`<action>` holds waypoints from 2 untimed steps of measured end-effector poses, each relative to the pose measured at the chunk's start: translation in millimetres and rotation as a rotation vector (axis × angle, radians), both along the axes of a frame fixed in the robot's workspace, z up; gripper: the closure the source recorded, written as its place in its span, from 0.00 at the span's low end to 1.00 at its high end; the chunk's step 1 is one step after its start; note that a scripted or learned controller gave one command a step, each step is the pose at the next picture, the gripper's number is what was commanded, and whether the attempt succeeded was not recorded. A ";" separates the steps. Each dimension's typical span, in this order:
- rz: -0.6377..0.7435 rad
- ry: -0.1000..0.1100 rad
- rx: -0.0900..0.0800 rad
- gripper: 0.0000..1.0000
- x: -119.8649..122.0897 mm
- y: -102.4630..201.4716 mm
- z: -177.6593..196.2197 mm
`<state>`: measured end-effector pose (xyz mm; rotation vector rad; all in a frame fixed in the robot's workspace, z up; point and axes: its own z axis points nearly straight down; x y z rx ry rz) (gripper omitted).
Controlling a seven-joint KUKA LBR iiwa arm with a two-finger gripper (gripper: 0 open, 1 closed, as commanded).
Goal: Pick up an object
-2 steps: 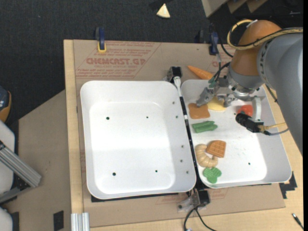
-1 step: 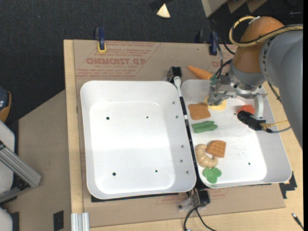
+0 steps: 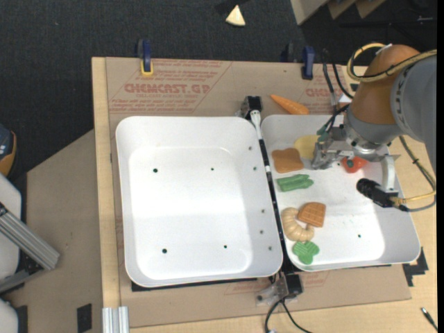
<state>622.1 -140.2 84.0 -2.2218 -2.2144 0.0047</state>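
Toast slice (image 3: 287, 160) beside fingers (image 3: 320, 159), grip state unclear; board reads "CHEMCAST GP" (image 3: 167, 87).

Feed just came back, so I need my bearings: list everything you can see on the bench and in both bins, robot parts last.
left bin: 1, white, left half of bench
right bin: 1, white, right half
bread slice: 1, brown, right bin, near divider
yellow item: 1, yellow, right bin, beside the tool
bean pod: 1, green, below the bread
waffle: 1, orange-brown, lower right bin
pale curled item: 1, cream, under the waffle
leafy item: 1, green, front edge
red item: 1, red, partly hidden by the tool
carrot: 1, orange, board behind right bin
clamps: 2, blue, rear edge
arm: 1, grey and orange, from right
tool: 1, grey, over upper right bin
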 end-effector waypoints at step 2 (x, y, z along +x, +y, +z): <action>0.012 -0.021 -0.002 1.00 -21.3 74.5 108.2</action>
